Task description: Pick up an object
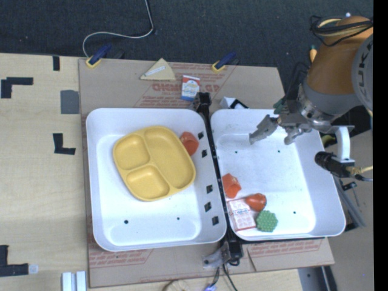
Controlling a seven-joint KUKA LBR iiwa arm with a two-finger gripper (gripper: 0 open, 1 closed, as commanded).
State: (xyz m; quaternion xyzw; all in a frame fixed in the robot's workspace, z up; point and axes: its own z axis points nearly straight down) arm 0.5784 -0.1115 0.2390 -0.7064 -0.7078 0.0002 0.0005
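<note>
Your gripper (277, 133) hangs over the far part of the right bin (315, 162), fingers spread wide, nothing between them. The two fingers (262, 130) point down and toward the left bin, tips above bare white floor.

Nearest pickable things sit toward the camera and a bit left of the gripper, all well apart from it. An orange piece (231, 185) lies by the divider side of the right bin. Closer to the camera, a red-orange piece (257, 200) touches a red-and-white packet (240, 214). A green bumpy object (267, 221) sits just beside both, near the bin's front wall.

Left of the gripper, across the black divider (208, 162), the left bin (100, 180) holds a yellow sectioned plate (153, 162). A red-orange object (190, 143) touches that plate's right edge, near the divider.

Beyond the bins, left of and farther back than the gripper, a small red, white and blue carton (190, 88) stands on the cardboard sheet (121, 83). A tan wedge (159, 71) lies farther left of it.
</note>
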